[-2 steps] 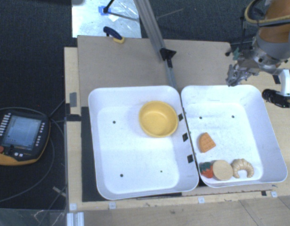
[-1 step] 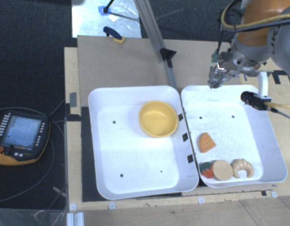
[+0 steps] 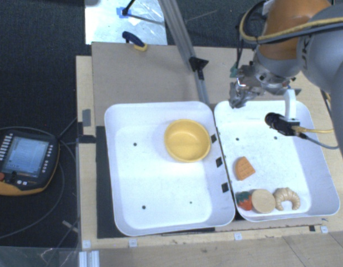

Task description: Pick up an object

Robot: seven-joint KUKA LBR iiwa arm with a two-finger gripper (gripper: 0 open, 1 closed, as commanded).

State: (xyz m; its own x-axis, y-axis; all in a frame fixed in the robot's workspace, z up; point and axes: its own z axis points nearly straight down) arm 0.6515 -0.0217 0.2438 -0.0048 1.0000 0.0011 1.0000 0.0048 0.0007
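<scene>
- I see a yellow bowl (image 3: 187,140) in the left bin (image 3: 127,166), an orange wedge (image 3: 244,168) and croissant (image 3: 287,198) in the right bin (image 3: 316,160).
- My gripper (image 3: 237,101) hangs above the right bin's far edge, nothing visibly held; I cannot tell its spread.

A round yellow plastic bowl (image 3: 187,140) is set in the left shallow white bin (image 3: 132,204); an orange wedge (image 3: 244,168), a tan disc (image 3: 263,201) and a croissant-shaped toy (image 3: 287,198) are gathered in the right shallow white bin's (image 3: 319,166) near part.

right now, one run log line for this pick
gripper over right bin far-left corner | nothing held | yellow bowl left bin | croissant right bin near edge
</scene>
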